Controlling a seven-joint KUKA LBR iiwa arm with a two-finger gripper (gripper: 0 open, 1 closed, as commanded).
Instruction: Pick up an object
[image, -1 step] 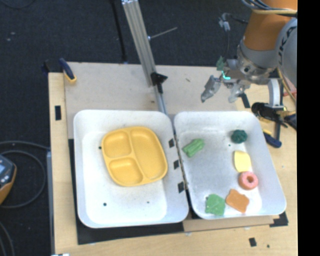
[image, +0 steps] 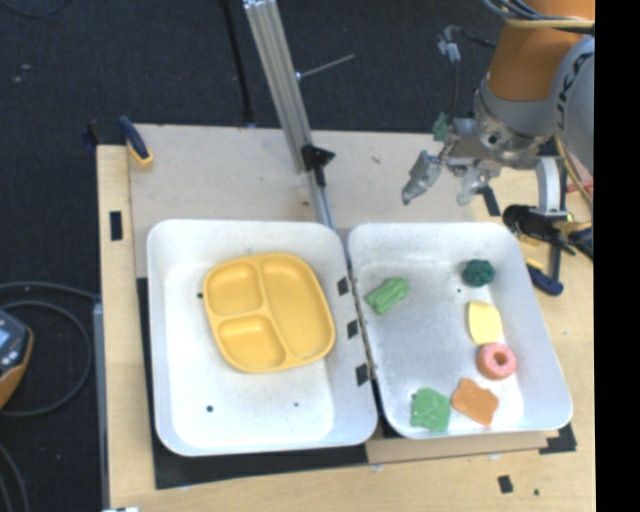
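Dark speckled flooring surrounds a pale wooden bench (image: 200, 170) carrying two shallow white bins side by side, as a grey KUKA arm (image: 535, 60) with an orange band reaches in from the right. Its two-finger gripper (image: 447, 185) hangs above bare bench just beyond the far rim of the right bin (image: 440, 310), fingers spread apart with nothing between them. Nearest to the gripper, below it and slightly right, sits a dark green lump (image: 478, 271) near the bin's far right corner; below and to its left lies a light green block (image: 386, 294) close to the divider between the bins. Farther from the gripper, along the bin's right side, a yellow block (image: 484, 322) sits just above a pink ring doughnut (image: 496, 360), with an orange piece (image: 474, 402) and a green leafy piece (image: 431, 410) side by side at the near edge. Well off to the gripper's left, the left bin (image: 180, 400) holds a yellow three-compartment plate (image: 268, 311). A slanted metal post (image: 285, 90) rises from the bench between the bins.
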